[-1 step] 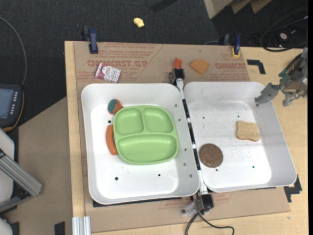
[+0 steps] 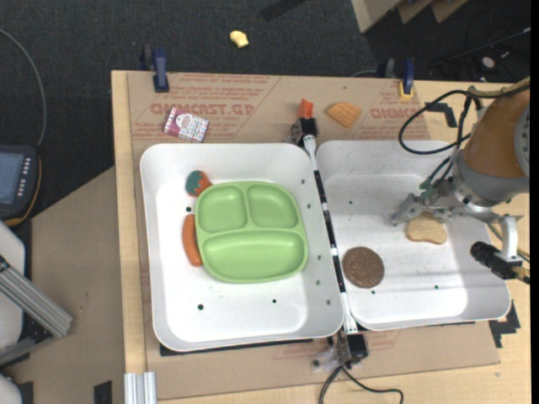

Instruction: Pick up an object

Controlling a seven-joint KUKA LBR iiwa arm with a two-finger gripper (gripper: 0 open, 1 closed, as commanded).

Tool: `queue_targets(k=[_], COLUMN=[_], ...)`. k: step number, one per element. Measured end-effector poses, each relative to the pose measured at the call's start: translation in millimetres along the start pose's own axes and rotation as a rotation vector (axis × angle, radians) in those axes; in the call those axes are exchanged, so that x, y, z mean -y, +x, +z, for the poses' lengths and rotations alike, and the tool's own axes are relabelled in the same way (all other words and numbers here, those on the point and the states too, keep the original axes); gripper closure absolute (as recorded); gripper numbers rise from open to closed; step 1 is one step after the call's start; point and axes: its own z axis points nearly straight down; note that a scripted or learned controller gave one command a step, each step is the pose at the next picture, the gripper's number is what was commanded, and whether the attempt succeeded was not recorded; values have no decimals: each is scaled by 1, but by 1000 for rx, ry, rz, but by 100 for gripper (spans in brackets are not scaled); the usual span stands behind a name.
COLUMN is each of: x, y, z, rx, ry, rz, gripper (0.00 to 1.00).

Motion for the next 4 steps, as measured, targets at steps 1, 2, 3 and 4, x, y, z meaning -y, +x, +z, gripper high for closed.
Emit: queue_targets(k=[1, 2, 3, 4], x=[-4, -3, 18, 29], y=[-2, -2, 38, 3], z=[-21, -20, -8, -9], rx=[4, 4, 4, 0], ry=[-12, -11, -8, -10], rz=[2, 2, -1, 2], gripper=[100, 0, 0, 0])
